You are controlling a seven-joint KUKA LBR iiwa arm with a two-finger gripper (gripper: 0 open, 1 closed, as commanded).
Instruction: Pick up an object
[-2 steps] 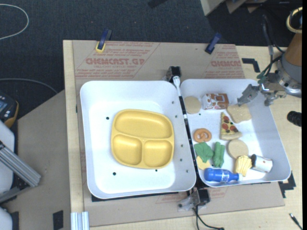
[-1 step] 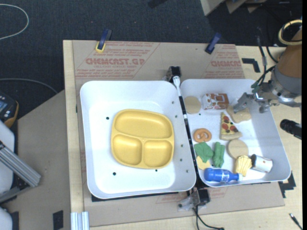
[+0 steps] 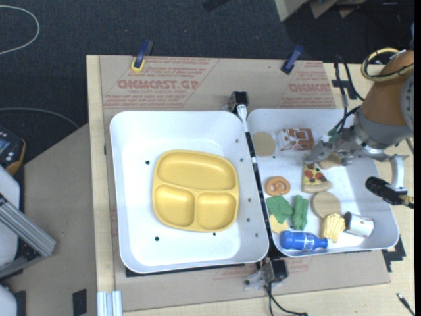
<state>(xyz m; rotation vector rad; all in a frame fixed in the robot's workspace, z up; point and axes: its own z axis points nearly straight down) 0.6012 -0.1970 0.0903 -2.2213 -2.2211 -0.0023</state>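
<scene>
Here, blue bottle (image 3: 302, 241) lying flat, lengthwise left-right

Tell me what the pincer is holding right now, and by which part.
Cannot be told. The pincer hangs low over the right bin, just above the pizza slice, but nothing shows clearly in its grip.

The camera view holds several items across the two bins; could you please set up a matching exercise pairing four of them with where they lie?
Things:
1. Yellow three-compartment plastic tray
2. Blue plastic bottle
3. Toy pizza slice
4. Round tan disc

Places:
A. Right bin, far-left corner
B. Left bin, middle
C. Right bin, near edge
D. Right bin, centre, just below the gripper

Pairs: 1-B, 2-C, 3-D, 4-A
</scene>
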